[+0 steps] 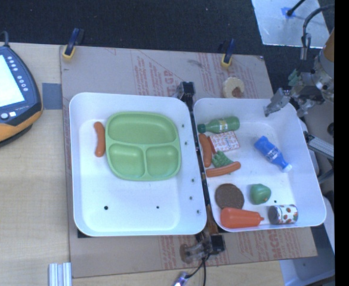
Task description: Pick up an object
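A: Gripper (280, 102) status?
B: Sat at the far right corner of the right bin (302, 159), over its rim. Fingers: can't tell if open or shut. Nothing seen betw. them.
A: Items rel. to blue bottle (272, 153)?
B: Bottle lay just below gripper. Green bottle (219, 125) well left of it. Green pepper (259, 193) below. Carrot (241, 218) & brown patty (228, 196) below-left. Green divided plate (143, 145) far left, in left bin (132, 216).

Both white bins (85, 159) look like smooth, slightly glossy plastic — as does the green tray (143, 146) in the left one. Beneath the bins lies matt brown cardboard (138, 70) on a pale wood-grain bench (19, 201).
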Controlling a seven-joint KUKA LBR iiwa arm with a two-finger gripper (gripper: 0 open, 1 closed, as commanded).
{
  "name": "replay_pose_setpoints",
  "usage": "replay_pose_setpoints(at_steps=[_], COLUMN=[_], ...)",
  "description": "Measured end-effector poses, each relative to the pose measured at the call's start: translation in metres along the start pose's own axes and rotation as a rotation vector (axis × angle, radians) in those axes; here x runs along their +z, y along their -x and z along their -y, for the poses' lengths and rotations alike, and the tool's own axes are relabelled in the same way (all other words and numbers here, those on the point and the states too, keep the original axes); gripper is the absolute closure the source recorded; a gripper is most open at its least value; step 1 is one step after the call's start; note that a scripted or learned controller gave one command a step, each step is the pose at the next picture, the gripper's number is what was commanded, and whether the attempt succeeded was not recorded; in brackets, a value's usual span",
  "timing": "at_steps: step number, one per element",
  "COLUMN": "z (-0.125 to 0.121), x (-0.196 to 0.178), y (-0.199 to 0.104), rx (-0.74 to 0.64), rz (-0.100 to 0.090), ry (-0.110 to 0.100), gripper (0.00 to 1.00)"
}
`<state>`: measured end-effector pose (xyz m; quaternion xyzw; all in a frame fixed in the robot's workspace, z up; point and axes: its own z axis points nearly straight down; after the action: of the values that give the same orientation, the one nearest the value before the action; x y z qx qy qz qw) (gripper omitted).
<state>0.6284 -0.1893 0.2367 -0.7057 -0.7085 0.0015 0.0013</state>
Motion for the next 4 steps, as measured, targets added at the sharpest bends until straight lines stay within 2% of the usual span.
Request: replay_pose_setpoints(at_steps=[1,2,3,4], z=[0.051,0.024,0.035,0.035], x=[0.122,0.145,0.145,0.135], y=[-0.016,0.016,0.022,0.023], rx=[-0.001,0.002,0.001,-0.001], rz=[0.003,0.000,-0.001,-0.002], ry=[0.011,0.001,-0.001,-0.003], gripper=[0.00,0.00,0.00,1.00])
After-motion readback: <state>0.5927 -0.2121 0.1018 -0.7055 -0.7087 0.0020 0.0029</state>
